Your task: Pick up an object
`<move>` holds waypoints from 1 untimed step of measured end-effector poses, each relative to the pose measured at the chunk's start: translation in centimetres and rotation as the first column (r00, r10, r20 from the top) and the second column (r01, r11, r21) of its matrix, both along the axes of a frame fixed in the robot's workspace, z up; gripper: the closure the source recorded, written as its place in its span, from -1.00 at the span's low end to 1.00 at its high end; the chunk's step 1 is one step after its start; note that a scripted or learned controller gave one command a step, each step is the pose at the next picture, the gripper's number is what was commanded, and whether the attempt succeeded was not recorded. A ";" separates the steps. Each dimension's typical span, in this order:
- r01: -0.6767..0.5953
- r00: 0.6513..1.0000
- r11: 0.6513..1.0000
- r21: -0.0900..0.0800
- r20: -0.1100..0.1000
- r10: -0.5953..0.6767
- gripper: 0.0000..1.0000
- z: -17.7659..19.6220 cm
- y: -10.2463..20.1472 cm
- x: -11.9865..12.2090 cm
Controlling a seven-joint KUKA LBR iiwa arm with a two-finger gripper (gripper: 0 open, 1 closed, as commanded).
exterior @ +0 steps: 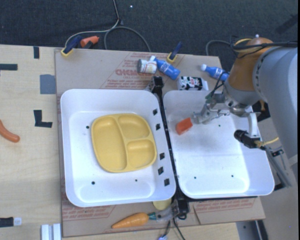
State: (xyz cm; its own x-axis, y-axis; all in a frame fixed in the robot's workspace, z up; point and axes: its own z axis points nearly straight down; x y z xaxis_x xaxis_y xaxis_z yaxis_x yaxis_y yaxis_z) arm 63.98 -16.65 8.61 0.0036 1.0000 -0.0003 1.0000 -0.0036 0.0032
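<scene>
Camera view, orange block (pixel 184 126) in right bin (pixel 215 184), just beside the jaws, jaw state unclear

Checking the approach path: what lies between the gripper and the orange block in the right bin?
Nothing: in the camera view the gripper sits right beside the orange block.

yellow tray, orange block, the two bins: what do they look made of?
Yellow tray: looks like moulded plastic, matte with a soft sheen, three rounded compartments formed in one piece.
Orange block: matte, flat colour, crisp edges; plastic, foam or painted wood, can't tell.
Left bin and right bin: smooth white, likely thin formed plastic, rounded corners and faint highlights.
</scene>
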 end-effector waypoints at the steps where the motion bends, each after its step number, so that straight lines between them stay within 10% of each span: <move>1: -0.003 1.000 1.000 -0.002 0.003 0.003 1.00 0.1 2.8 -3.5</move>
